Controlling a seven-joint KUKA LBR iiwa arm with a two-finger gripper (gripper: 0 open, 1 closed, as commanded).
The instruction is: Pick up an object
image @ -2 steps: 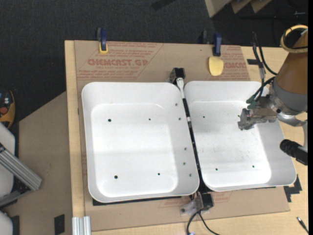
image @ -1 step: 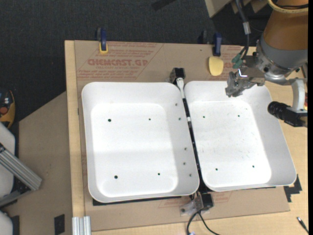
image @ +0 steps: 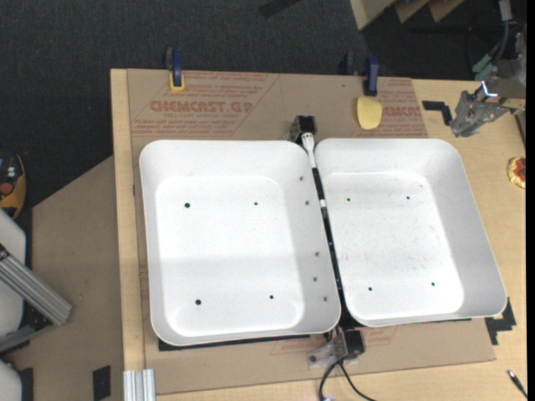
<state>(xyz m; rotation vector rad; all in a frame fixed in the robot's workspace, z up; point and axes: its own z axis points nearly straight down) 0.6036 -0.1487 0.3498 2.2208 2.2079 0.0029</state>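
Note:
My gripper [image: 473, 114] shows as a small grey metal piece at the far right, above the cardboard board beyond the right bin's back corner. A pale yellow object [image: 369, 113] lies on the board just behind the right bin [image: 468, 224], to the left of the gripper and apart from it. At the right edge of the view sits a small red and yellow object [image: 518, 170], outside the bin. The left bin [image: 155, 224] stands beside the right one, their rims touching along the middle.
Blue clamps [image: 175, 61] [image: 371, 72] pin the board's back edge. A black bracket [image: 304, 127] sits at the back between the bins, and a connector with a cable [image: 343, 347] at the front. Dark floor surrounds the bench.

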